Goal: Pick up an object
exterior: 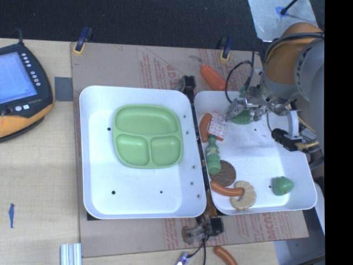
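Arm body [309, 65]: rounded grey casing at the right of the scene, smooth and matt.
Orange band [287, 51]: a broad, glossy orange ring on the far part of the arm, with a bright highlight along its top edge.
Wrist [276, 99]: grey and silver metal parts crowded together, with small bright fittings.
Cables [238, 75]: thin black leads, one curving in a loop to the left of the band, another running down the near side.
Black fitting [287, 139]: a dark, blocky piece with a white strip beside it.
Claw [242, 110]: small, metallic, grey and silver.
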Tool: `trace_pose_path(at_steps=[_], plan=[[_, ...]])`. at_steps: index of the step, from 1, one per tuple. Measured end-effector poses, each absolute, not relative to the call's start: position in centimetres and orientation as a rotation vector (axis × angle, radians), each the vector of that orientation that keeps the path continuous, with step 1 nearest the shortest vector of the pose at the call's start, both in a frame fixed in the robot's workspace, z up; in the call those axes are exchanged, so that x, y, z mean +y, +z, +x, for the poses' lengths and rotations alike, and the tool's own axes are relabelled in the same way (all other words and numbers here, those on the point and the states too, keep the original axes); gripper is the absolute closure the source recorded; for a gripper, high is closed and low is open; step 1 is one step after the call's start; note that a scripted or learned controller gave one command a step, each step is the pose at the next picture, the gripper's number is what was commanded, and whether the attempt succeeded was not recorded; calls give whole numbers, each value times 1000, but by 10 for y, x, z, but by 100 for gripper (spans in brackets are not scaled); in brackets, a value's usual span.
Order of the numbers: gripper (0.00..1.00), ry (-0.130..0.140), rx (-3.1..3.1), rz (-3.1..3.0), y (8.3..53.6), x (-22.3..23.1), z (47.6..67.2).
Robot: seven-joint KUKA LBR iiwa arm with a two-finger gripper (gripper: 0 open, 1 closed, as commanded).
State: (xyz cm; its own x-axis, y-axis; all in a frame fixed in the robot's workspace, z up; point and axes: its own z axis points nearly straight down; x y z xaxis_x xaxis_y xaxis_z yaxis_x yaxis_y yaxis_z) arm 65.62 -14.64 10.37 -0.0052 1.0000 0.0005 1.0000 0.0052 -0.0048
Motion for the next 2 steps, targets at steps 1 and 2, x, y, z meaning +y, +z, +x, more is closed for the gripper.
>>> trace_pose_path(at_steps=[1,2], plan=[[0,3,-2223,-2218,92,-196,656],[100,5,-2226,-2215,103,-196,656]])
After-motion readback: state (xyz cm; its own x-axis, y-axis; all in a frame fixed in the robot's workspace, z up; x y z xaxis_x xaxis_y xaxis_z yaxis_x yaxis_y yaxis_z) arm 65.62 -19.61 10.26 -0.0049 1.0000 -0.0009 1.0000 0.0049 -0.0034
